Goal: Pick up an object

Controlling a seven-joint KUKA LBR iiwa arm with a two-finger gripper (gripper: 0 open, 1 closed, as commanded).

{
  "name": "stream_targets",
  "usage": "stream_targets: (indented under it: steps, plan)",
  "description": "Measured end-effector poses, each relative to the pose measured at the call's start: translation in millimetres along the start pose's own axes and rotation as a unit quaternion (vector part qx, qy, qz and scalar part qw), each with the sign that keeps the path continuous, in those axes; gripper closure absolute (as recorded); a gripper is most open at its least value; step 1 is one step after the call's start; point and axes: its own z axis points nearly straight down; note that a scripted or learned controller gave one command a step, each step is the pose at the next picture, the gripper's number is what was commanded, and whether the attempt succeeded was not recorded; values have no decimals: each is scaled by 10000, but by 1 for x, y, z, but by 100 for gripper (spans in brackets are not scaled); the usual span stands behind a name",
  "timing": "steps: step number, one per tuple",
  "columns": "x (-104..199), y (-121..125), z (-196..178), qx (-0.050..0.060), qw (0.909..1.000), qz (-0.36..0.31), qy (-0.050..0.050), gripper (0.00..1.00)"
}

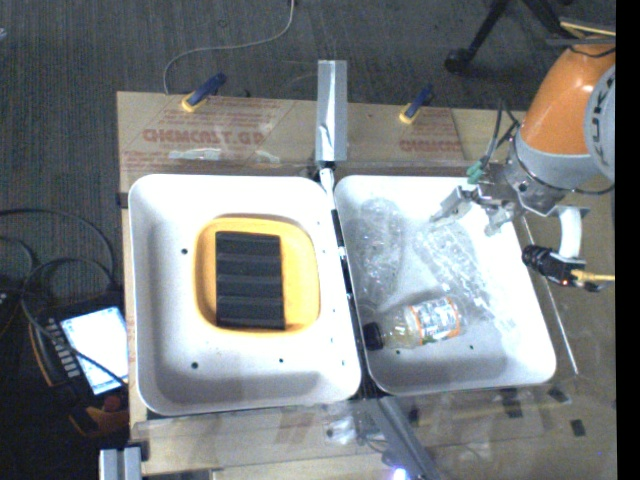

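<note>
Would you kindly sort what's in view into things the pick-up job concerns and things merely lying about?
Job:
gripper
plastic bottle
clear plastic wrap
yellow tray with black insert
two white bins

Lying about:
blue and yellow clamps
tablet on the floor
chair base

2 white bins sit side by side on a brown bench (pixel 250 133). The left bin (pixel 160 298) holds a yellow tray (pixel 208 268) with a black block (pixel 249 280) in it. The right bin (pixel 500 363) holds a small bottle (pixel 425 323) lying on its side and some crinkly clear plastic (pixel 455 258). The gripper (pixel 478 208) hangs over the right bin's far corner, above the plastic. 2 blue and yellow clamps (pixel 203 92) sit at the bench's far edge.
</note>
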Motion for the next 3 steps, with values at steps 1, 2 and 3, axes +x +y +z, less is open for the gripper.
stream_targets:
  steps: [1,2,3]
  plan:
    - [54,-12,2,0,9993,-380,2,0]
    - [-4,-57,56,-85,9993,-352,-16,0]
    - [-32,-49,-50,-14,9998,-218,-9,0]
